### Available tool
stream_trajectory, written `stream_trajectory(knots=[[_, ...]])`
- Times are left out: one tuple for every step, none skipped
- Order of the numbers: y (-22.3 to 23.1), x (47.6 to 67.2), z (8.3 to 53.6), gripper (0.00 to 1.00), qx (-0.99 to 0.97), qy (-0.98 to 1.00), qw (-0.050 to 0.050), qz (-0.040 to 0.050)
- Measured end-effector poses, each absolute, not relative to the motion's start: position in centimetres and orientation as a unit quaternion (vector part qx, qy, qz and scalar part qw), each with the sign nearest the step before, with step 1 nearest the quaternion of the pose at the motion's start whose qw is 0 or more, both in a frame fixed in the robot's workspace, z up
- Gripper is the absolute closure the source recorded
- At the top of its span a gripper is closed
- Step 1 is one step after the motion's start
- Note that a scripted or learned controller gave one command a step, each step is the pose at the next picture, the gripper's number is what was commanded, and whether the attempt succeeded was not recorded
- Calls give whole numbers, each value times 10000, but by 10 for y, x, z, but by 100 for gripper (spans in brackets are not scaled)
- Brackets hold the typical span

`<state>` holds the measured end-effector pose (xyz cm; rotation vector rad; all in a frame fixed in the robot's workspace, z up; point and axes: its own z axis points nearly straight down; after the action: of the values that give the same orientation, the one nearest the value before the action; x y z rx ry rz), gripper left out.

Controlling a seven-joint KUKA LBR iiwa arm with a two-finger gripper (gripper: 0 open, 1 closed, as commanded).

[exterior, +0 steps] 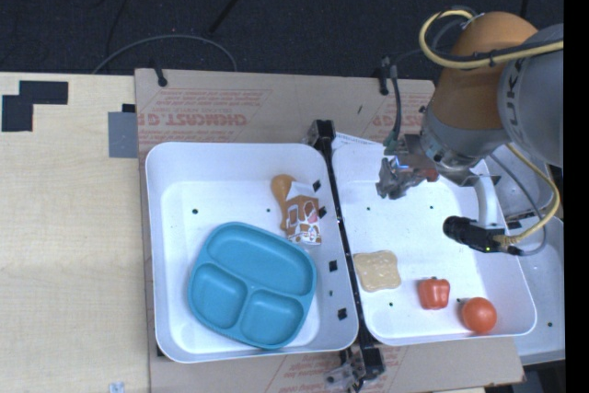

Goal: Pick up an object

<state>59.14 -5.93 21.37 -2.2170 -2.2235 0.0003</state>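
While jaws point(394, 182) hover over right bin point(525, 290), bread slice point(377, 271) below

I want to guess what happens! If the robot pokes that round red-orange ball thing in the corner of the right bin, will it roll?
Probably. The tomato-like ball looks round and smooth, so a nudge would likely send it rolling until the right bin wall stops it. Its glossy skin might slip between the fingers.

light: bright, even overhead | shadows: soft | bins point(166, 198) w/ mild glare | focus: slightly soft
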Motion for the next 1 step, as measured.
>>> stream_trajectory(knots=[[0, 593, 223, 100, -7052, -7090, 13, -1]])
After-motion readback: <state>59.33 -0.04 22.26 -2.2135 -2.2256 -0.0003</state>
